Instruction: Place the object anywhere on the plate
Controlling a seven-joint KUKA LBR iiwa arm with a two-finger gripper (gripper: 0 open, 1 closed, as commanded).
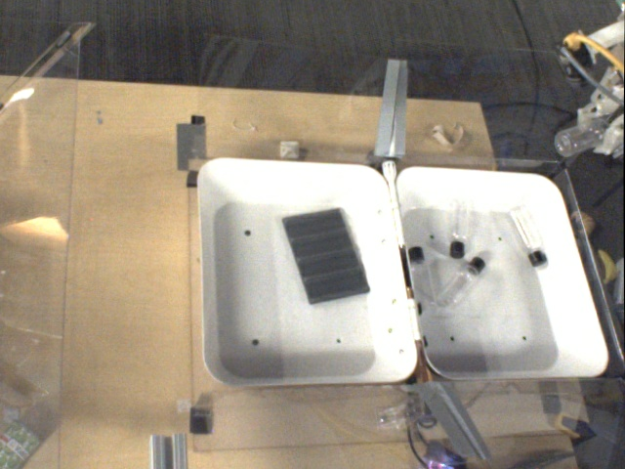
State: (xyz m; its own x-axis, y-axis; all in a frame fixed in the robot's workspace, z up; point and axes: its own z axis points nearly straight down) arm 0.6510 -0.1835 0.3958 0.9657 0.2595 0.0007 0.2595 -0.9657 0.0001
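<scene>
A dark grey ribbed plate (326, 255) lies flat and slightly turned in the left bin (220, 291). Several small clear vials with black caps lie scattered in the right bin (576, 345): one (415, 255) near the divider, two (456, 249) (478, 263) close together in the middle, and one (532, 242) toward the right wall. My gripper (589, 133) hangs at the view's upper right, outside and behind the right bin's far corner, well away from the vials and the plate. Nothing shows in it.
A grey metal post (394, 110) stands behind the seam between the bins. Small black clamps (195, 140) (200, 419) sit on the wooden bench left of the bins. A clear panel (39, 213) covers the bench's left side.
</scene>
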